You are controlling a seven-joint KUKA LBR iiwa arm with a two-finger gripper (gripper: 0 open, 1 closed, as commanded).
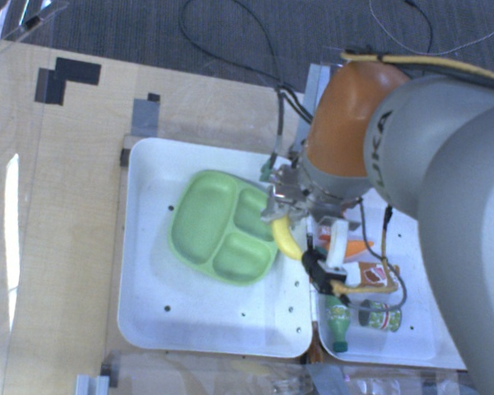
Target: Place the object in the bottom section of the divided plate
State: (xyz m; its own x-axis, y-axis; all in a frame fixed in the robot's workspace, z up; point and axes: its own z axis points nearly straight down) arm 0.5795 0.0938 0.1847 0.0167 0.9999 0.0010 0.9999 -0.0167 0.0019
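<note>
A: What sits closest to us?

B: A green bottle [337,323], lying in the near left corner of the right bin [417,344]. Just to its right a can [380,318] with a green label lies on its side.

A: And behind those?

B: A small orange and white packet [373,273], then a carrot [360,248] a little farther back. Both are partly hidden by the arm [432,143], which comes in from the right and covers most of that bin.

A: Where is the divided plate?

B: The divided plate [201,218] is green and lies flat in the far middle of the left bin [197,316]. It has one large section on its left and two small ones on its right, one far and one near. All three show bare green.

A: And the banana?

B: The banana [287,241] is just beside the plate's right rim, between the plate and the left bin's right wall. It points from the far left to the near right. It is outside the near small section.

A: Does the pincer have it?

B: The pincer [276,206] is over the plate's far right corner, and the banana's far end reaches right up to it. Whether it grips the banana, or how wide it stands, I cannot tell.

A: And around the bins?

B: The pale wooden desk [66,215].
</note>
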